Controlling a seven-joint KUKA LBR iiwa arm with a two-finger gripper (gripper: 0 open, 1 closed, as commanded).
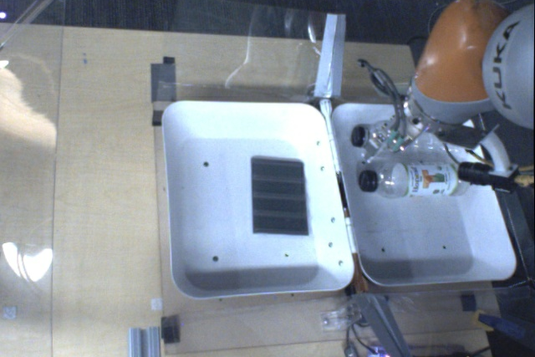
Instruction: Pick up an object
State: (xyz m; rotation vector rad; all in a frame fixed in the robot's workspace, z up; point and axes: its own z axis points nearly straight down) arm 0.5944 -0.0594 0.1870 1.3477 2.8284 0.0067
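Bottle (414, 180) lying on its side in the right bin (435, 259), black cap turned toward the left bin (201, 213).

A clear plastic bottle with a printed label is seen in the upper half of the right bin, and a second black-capped clear item (368, 135) lies just above it. The gripper (393, 134) is placed low over that upper item, under the arm's orange band (456, 38); whether its fingers are apart or together cannot be told. A dark ribbed rectangular object (279, 195) rests flat in the middle of the left bin.
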